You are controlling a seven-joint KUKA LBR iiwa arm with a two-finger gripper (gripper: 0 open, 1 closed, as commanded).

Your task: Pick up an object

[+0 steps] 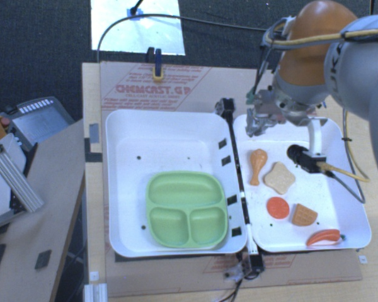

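Note:
My gripper hangs over the far left corner of the right bin, with nothing seen in it. Just in front of it a tan toy drumstick lies on the bin floor. A slice of toy bread lies to the drumstick's right. Nearer the front are a red round slice, an orange-brown wedge and a red sausage. All of them rest loose on the bin floor, apart from the gripper.
The left bin holds a green divided plate at its front right. A black-clipped divider runs between the bins. The arm's orange band and grey body loom over the right bin's far side.

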